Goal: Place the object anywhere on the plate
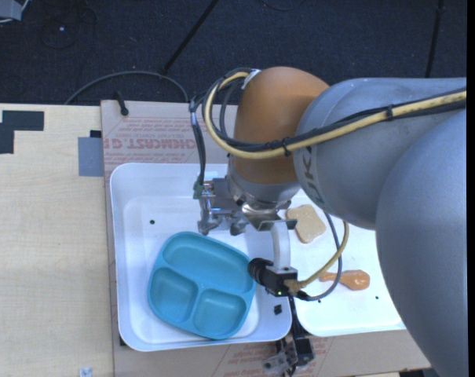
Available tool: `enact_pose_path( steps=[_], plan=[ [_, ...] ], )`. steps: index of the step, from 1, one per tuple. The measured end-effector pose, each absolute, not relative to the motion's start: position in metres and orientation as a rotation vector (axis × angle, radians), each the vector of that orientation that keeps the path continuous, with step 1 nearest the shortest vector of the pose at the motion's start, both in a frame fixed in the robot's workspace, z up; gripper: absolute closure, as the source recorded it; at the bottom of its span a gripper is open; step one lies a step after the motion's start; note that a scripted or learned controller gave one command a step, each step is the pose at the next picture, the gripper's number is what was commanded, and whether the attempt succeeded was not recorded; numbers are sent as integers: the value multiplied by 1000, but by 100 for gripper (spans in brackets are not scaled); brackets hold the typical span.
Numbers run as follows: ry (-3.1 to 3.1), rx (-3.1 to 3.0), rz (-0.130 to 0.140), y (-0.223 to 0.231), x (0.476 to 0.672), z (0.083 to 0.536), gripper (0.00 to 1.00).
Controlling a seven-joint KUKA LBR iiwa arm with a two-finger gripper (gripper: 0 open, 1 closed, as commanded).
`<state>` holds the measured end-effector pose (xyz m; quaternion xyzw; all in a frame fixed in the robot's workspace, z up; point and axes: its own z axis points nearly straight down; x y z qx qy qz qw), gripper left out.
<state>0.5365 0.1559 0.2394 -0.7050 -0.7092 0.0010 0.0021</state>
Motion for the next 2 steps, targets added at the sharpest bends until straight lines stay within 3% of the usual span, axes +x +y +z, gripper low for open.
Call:
enact_pose_path(
  steps=[1, 2],
  plan=[
    [-2225, -2212, 6, 204, 517, 240, 100],
    [-2223, -2216, 7, 202, 518, 240, 0]
  ],
)
